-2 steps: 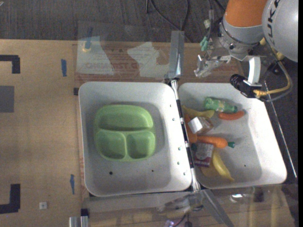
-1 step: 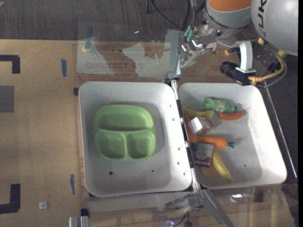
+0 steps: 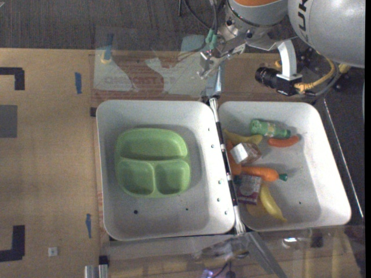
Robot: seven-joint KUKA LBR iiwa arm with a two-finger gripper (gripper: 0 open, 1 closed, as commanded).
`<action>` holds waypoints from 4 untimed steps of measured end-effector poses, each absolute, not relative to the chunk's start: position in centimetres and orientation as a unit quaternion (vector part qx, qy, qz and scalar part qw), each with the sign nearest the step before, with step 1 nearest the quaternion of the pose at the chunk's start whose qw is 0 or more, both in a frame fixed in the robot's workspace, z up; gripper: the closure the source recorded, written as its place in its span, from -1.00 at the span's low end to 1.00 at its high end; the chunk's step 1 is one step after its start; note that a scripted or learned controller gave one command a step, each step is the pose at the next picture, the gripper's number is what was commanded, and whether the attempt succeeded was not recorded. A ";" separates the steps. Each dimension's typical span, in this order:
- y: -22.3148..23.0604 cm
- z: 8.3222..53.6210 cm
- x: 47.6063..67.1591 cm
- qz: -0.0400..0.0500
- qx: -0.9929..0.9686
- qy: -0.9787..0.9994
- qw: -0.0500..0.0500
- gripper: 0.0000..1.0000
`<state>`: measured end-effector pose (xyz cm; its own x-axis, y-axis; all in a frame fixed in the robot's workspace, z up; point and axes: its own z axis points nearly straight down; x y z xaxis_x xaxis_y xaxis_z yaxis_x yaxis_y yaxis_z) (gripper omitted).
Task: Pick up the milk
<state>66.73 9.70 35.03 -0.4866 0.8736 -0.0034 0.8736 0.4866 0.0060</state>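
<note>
milk (image 3: pixel 244 152) in right bin (image 3: pixel 324 172) | pincer (image 3: pixel 208 62) well above-left | grip state perhaps unreadable, cannot tell

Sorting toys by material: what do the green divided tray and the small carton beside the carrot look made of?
Green divided tray: seemingly moulded plastic, uniform colour, rounded compartments, soft sheen. Small carton: likely printed card or plastic, boxy with a pale face; too small to tell. Carrot: apparently glossy plastic.

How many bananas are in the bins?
2. Both are in the right bin: one banana lies near the top left, just under the green bottle; the other banana lies near the bottom, beside the small carton. More could hide underneath.
</note>
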 end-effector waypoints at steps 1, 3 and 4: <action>11.4 41.7 66.7 0.002 0.519 0.855 0.003 1.00; 18.4 41.0 62.5 0.000 0.452 0.892 0.000 1.00; 18.4 41.0 62.5 0.000 0.452 0.892 0.000 -1.00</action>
